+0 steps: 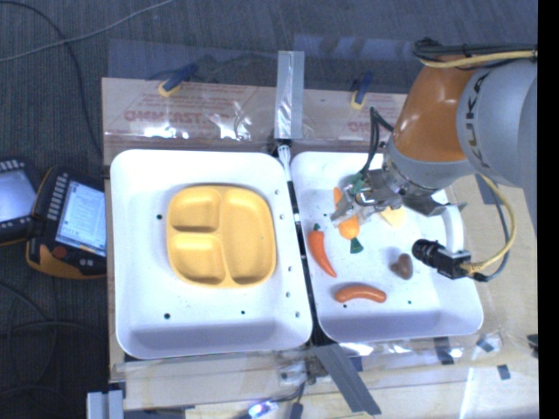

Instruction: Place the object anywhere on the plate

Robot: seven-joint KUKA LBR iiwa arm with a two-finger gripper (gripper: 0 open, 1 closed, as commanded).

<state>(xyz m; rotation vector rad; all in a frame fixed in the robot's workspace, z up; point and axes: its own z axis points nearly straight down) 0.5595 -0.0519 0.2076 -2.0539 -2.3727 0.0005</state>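
End effector low in right bin, over small orange piece with green top lying just below-left of it; contact unclear. Finger state cannot be told from above. Yellow plate sits in left bin, well apart to left across divider. Carrot, sausage, brown lump lie nearby. Coming move, likely: grasp, then carry left.

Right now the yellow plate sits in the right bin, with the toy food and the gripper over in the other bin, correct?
Not quite. The camera view shows the yellow plate in the left bin; the toy food, such as the carrot and sausage, and the gripper are in the other, right bin.
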